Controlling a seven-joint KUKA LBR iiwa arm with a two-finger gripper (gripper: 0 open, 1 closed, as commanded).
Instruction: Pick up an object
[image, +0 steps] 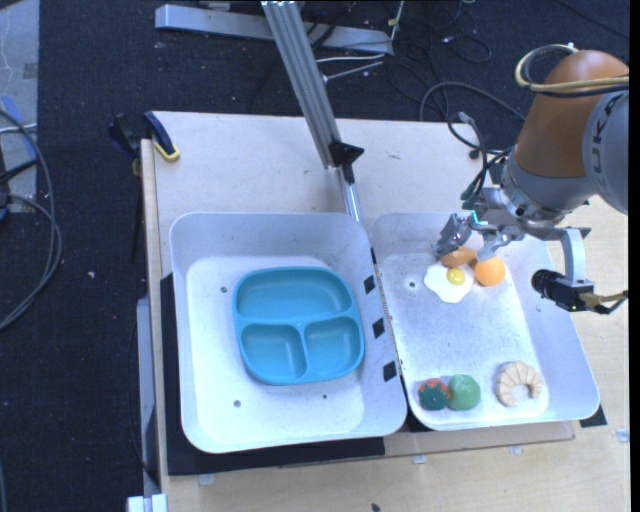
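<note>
Pale and flat, the counter (250, 150) sits over a dark carpeted floor strewn with cables, and bears two shallow white bins side by side. Nearest the camera, along the front wall of the right bin (560, 350), lie a green ball (464, 391) touching a smaller piece with red and green on it (433, 394), and, a little to their right, a tan croissant (520, 384). At about the same depth, the left bin (200, 300) holds a blue divided tray (298, 325) with three compartments, lying flat near the bin's middle.

Farther back in the right bin, a fried egg (449, 282) lies flat, with an orange ball (489, 272) just beside it on the right and a small brown piece (459, 257) touching its far edge. The end effector (462, 235) hangs low right above that brown piece, at the bin's far end; whether its fingers are spread or closed I cannot tell, and nothing is seen clamped between them. Above it rises the grey arm with its orange band (565, 110), reaching in from the right. A slanted metal post (310, 90) stands behind the bins, and a yellow-tipped clamp (160, 140) sits at the counter's far left corner.
</note>
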